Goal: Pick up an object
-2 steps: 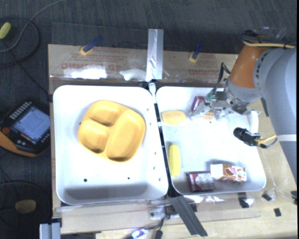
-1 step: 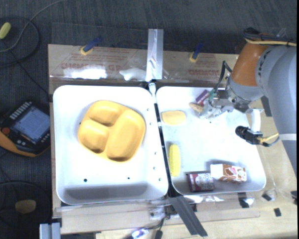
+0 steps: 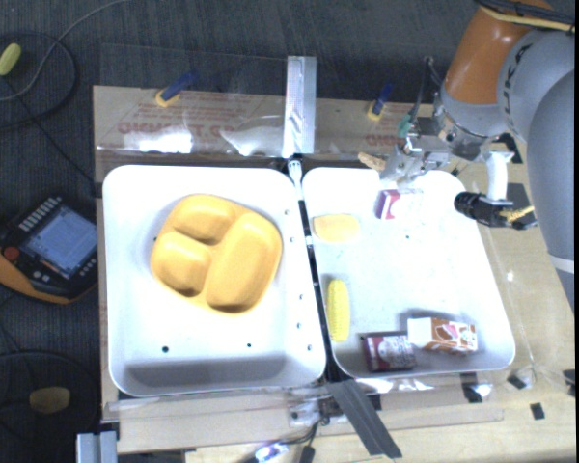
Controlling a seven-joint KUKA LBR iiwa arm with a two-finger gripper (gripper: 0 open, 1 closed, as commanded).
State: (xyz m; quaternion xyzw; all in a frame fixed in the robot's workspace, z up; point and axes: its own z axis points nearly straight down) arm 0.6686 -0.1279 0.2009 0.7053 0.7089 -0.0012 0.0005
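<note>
The gripper (image 3: 412, 165) hangs over the far edge of the right bin (image 3: 492, 287), and just below its tips sits a small pink and white carton (image 3: 388, 204), standing nearly upright with its long axis running up and down in the view and its top leaning slightly toward the fingers; it is too small and blurred to say whether the fingers touch it, and whether they are apart or together I cannot tell. The carton lies in the far part of the right bin, near the wall, well apart from the other things there. Beside it to the left, close to the divider, is a flat pale yellow round piece (image 3: 336, 227). Farther toward the near side an ear of corn (image 3: 338, 309) lies along the left wall, its long axis pointing from far to near. At the near wall a dark brown packet (image 3: 390, 351) lies just beside an orange and white carton (image 3: 446, 336), both stretched left to right. The left bin (image 3: 140, 355) holds one large yellow lumpy object (image 3: 216, 252) near its middle. Both bins rest on a wooden bench (image 3: 212, 114) with clear plastic sheeting at the back. The floor around is dark carpet, with a handheld control pendant (image 3: 48, 249) lying to the left and a cable trailing across.
</note>
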